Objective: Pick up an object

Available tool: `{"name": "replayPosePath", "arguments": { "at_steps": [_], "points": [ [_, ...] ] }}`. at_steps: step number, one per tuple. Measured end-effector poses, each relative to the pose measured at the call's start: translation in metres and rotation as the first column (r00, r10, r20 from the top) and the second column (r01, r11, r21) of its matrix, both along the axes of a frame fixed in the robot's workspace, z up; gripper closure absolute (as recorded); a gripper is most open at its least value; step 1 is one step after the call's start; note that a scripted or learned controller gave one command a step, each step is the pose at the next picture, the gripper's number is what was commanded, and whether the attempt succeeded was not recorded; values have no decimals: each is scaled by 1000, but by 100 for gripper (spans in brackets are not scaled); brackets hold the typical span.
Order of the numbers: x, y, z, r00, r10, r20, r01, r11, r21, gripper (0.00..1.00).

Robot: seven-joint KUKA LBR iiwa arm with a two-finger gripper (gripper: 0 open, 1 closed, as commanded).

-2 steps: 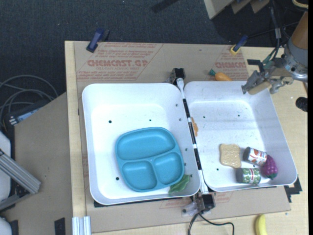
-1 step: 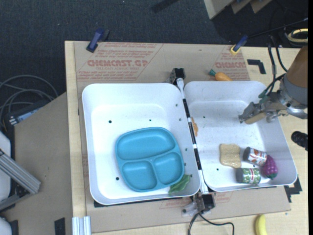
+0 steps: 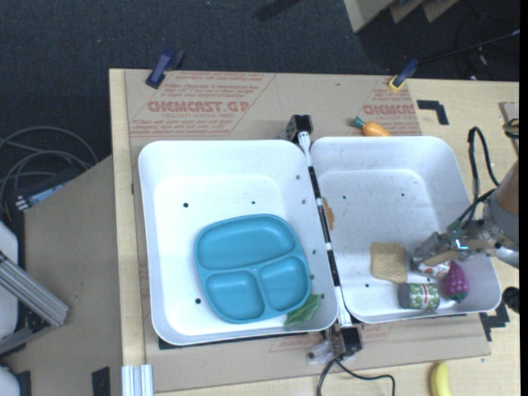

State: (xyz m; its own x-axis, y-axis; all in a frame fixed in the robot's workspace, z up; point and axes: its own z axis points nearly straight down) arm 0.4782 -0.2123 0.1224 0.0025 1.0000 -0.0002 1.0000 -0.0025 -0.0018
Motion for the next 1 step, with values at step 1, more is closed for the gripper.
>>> {"name": "replayPosePath", "arguments": {
  "at_steps": [1],
  "points": [
    [61,40,62,1000,5,5,-5,1000,0,0]
  ]
}}
